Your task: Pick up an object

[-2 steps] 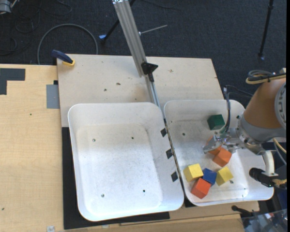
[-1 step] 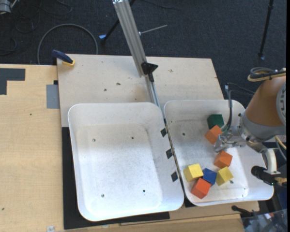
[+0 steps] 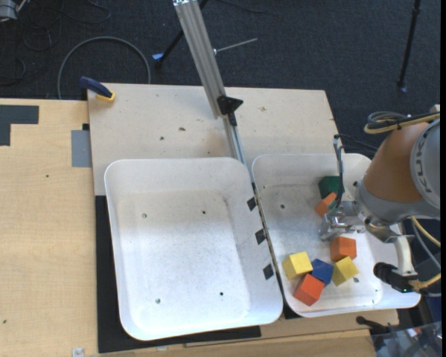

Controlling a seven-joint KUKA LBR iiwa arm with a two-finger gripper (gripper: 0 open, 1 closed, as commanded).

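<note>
The claw (image 3: 334, 220) is working low inside the right bin (image 3: 297, 171), among the blocks. Whether it is spread or pinching cannot be told (the fingers are blurred). Nothing is visibly lifted – the pick appears outstanding. An orange block (image 3: 325, 204) is lying just beside it, a green block (image 3: 329, 185) just beyond, the remaining blocks clustering nearer the camera.

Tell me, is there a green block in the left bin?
No, the green block lies in the right bin, near the gripper.
</note>
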